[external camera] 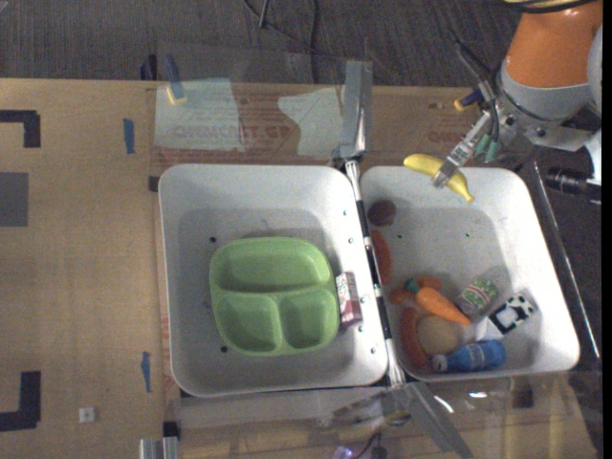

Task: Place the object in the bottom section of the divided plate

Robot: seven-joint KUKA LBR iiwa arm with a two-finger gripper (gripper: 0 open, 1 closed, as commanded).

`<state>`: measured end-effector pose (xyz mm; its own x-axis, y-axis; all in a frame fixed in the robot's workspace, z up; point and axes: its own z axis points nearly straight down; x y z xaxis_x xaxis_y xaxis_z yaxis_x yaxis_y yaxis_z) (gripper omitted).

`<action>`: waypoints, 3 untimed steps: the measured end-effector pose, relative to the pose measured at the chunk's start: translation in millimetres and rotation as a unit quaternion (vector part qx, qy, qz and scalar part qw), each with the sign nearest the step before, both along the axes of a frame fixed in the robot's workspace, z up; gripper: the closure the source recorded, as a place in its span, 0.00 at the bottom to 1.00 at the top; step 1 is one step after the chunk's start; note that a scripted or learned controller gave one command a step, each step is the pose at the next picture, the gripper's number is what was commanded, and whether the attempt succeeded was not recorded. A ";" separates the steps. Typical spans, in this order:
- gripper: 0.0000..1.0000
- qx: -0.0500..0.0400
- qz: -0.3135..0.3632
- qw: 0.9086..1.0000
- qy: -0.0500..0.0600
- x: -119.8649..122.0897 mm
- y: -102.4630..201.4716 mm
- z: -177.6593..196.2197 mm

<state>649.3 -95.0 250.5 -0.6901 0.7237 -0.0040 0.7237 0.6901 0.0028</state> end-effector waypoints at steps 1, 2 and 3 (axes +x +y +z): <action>1.00 0.001 -0.006 1.000 0.001 -20.7 72.6 -65.4; 1.00 0.001 -0.049 0.999 0.002 -74.4 158.2 -65.5; 1.00 0.001 -0.051 0.999 0.003 -103.8 200.8 -51.9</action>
